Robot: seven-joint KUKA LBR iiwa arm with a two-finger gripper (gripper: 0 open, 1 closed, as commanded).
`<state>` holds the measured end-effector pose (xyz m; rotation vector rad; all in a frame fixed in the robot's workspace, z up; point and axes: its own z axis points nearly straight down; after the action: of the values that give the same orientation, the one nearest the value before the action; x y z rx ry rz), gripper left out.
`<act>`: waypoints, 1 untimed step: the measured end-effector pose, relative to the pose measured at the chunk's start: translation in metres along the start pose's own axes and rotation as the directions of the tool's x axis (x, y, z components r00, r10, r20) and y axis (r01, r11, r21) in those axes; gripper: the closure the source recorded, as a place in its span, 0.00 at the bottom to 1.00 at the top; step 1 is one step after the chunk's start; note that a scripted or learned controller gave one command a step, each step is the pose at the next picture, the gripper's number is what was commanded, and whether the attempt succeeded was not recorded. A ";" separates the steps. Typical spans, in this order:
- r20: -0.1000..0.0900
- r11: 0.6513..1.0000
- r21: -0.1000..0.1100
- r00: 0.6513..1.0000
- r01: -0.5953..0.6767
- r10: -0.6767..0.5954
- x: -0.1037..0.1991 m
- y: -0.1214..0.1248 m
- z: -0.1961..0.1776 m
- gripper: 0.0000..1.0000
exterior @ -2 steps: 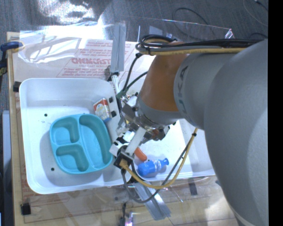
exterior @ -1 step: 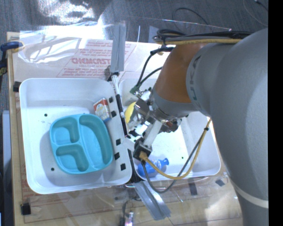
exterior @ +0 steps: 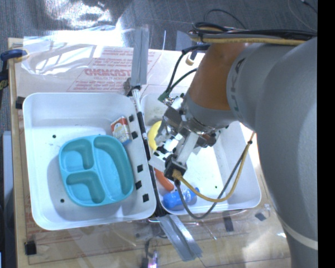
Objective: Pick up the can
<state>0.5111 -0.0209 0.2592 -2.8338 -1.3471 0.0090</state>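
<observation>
Nearest the camera, a grey metal bracket (exterior: 176, 240) lies at the near edge of the bench (exterior: 56, 240), just beyond the gap between the two bins. Left bin (exterior: 36, 121): a light blue divided plate (exterior: 95, 169) with three compartments sits towards the near side. The can (exterior: 120, 129) sits in the same bin against its right wall, just beyond the plate's far right rim. It is small, with a red and white label and a pale top. No writing on the label can be read, and whether it stands upright or leans cannot be told. Right bin (exterior: 243, 191): the gripper (exterior: 173, 169) hangs low by the left wall, apart from the can and on the other side of the divider. How wide the gripper stands cannot be told from this angle. Just beside it lie a yellow object (exterior: 154, 134) on the far side, an orange object (exterior: 164, 180) under it, and a blue object (exterior: 178, 199) in the near left corner. A yellow cable (exterior: 237, 175) loops down from the arm over this bin. Beyond the bins, a sheet (exterior: 109, 71) under clear plastic carries red print that appears to read "CHEMCAST"; the smaller lines are illegible. A blue clamp (exterior: 11, 54) grips the bench's far left corner.
</observation>
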 end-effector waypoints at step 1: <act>0.000 0.998 0.002 0.998 0.066 -0.066 -0.071 0.069 0.030 1.00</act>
<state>0.5193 -0.1194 0.2290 -2.7861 -1.4383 0.0099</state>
